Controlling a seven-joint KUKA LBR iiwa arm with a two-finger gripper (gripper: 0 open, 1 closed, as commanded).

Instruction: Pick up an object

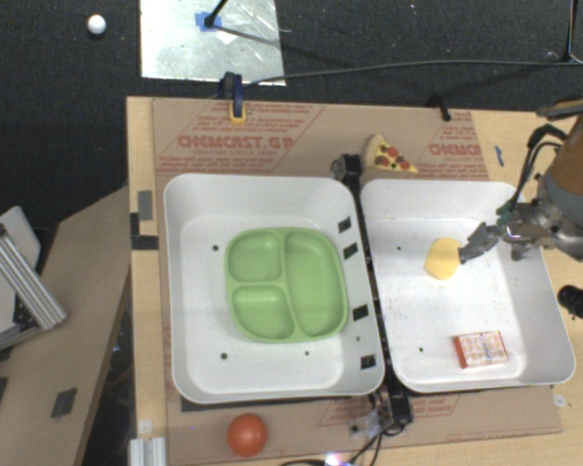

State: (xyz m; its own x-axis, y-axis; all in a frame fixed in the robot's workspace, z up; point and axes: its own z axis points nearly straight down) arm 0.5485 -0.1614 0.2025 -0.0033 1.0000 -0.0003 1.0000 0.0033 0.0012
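A pale yellow rounded object (443, 258) lies in the middle of the right bin (534, 357). Nearer the front of that bin rests a small red and white packet (480, 349). My gripper (476, 242) reaches in from the right, its dark tip right beside the yellow object's right edge. Whether it touches the object is not clear from here. A green divided plate (286, 284) lies flat in the left bin (189, 357).
A toy pizza slice (389, 155) rests on the cardboard behind the bins. A red ball (247, 434) sits on the bench in front of the left bin. Black clips line the seam between the bins (360, 280). Cables run across the dark surface at the back.
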